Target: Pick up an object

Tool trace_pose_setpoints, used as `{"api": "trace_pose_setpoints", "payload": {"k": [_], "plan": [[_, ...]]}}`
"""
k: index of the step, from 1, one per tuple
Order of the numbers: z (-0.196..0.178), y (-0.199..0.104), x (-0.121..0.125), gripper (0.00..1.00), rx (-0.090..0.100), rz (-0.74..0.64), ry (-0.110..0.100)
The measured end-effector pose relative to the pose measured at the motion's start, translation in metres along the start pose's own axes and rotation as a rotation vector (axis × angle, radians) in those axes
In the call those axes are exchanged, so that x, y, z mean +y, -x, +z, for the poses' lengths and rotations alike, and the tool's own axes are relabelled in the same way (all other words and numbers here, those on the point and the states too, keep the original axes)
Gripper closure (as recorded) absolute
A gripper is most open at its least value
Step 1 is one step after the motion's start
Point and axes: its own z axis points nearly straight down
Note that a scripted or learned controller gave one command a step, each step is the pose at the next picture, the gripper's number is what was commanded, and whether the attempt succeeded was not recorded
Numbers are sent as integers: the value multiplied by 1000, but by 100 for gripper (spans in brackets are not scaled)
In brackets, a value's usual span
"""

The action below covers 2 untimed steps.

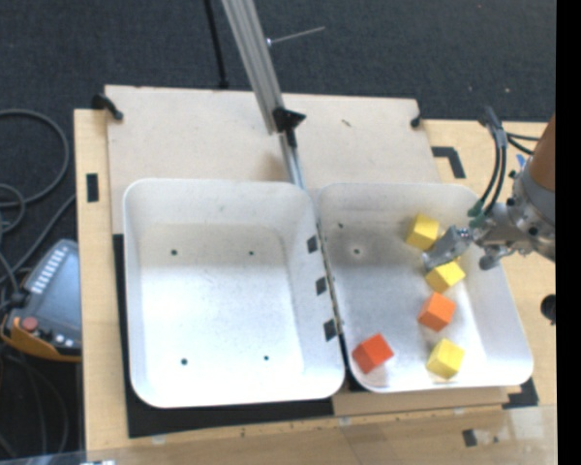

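- Yellow cube [445, 276] lies in the right bin [508, 303], turned cornerwise, with no long axis to speak of.
- Gripper [452, 247] hovers just at its 12 o'clock; whether it grips anything, I cannot tell.

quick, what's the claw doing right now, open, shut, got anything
Claw: in the right bin, between two yellow cubes; open or shut cannot be told, and nothing is seen held.

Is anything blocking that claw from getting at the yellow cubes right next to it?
Nothing visible stands in the way. The claw sits in the right bin between two yellow cubes, one just above it and one just below, with no other object between.
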Motion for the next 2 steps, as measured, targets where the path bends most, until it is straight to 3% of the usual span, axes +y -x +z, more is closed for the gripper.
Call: {"api": "trace_pose_setpoints", "payload": {"k": [1, 2], "plan": [[-70, -9, 68, 0, -2, -9, 7], [-31, 48, 91, 0, -3, 1, -6]]}}
